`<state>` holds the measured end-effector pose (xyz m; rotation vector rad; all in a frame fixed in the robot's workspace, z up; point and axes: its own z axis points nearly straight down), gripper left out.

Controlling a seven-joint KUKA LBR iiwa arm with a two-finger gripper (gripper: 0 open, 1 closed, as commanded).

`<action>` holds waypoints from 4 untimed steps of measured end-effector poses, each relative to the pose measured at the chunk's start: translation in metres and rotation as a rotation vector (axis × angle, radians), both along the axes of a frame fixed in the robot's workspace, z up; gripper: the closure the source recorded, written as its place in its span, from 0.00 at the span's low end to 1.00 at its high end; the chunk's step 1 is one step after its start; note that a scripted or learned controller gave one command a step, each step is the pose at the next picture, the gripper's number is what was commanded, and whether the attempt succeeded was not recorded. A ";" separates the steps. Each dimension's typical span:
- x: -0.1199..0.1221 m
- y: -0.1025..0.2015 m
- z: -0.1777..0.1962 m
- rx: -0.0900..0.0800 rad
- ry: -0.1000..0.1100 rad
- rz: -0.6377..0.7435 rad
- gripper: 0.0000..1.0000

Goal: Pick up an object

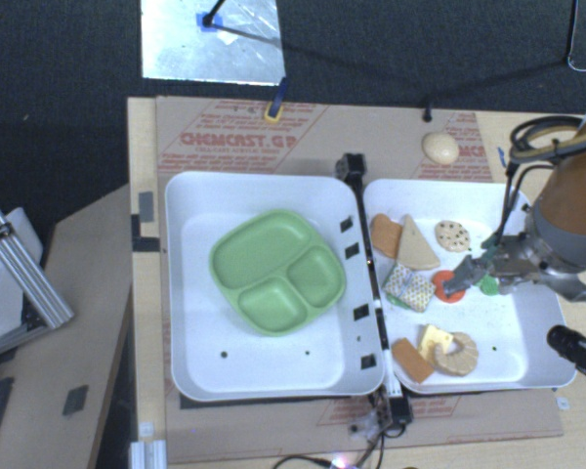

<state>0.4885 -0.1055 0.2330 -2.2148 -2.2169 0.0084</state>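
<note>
The fingers [465, 279] are hanging low in the right bin [527, 360], right of centre in the frame, tips touching or just over a red round piece [449, 290] — whether they are open or closed on it I cannot tell. A green bit [489, 284] is lying just beside them. Toy foods are clustering around: a cookie [452, 234], a tan wedge [416, 245], a patterned block [408, 287]. The left bin [190, 262] is carrying a green divided plate [276, 273] — likely set apart as a drop spot.
</note>
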 end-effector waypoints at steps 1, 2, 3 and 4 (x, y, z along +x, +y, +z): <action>0.002 0.000 0.005 -0.002 -0.011 0.003 0.00; 0.004 0.001 -0.058 -0.001 -0.005 0.000 0.00; 0.003 -0.004 -0.101 -0.001 -0.006 0.000 0.00; 0.004 -0.003 -0.150 -0.002 -0.009 0.000 0.00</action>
